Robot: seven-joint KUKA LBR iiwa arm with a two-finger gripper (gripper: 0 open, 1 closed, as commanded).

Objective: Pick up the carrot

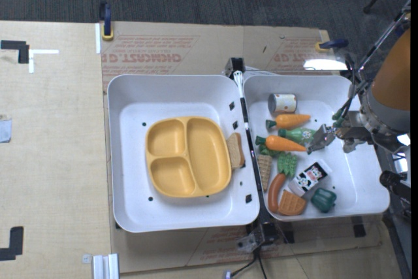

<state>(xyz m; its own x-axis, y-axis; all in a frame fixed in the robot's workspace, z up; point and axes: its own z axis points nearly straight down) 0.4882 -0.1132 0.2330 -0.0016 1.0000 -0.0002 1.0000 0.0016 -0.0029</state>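
While the arm (392,85) enters from the right and is cut off by the picture edge, its claw (321,138) sits low inside the right bin (366,196), just beside the right tip of a carrot (285,144). This carrot lies almost flat, near the middle of the right bin, with its green leaves pointing left. The claw is small and dark against the white floor, so I cannot tell if it is spread or pressed together, and no thing is seen between its tips. A second carrot (292,120) lies just above the first one, and some green pieces (302,134) between them are hard to name. A small tin can (283,102) lies above the second carrot. Below the first carrot are a small white carton (311,176), a red sausage (276,189), an orange wedge (292,204) and a dark green piece (322,198). The left bin (130,206) holds a yellow divided plate (188,157), and a slice of bread (236,151) touches its right rim, partly hidden. Both bins stand on the surface (46,173).
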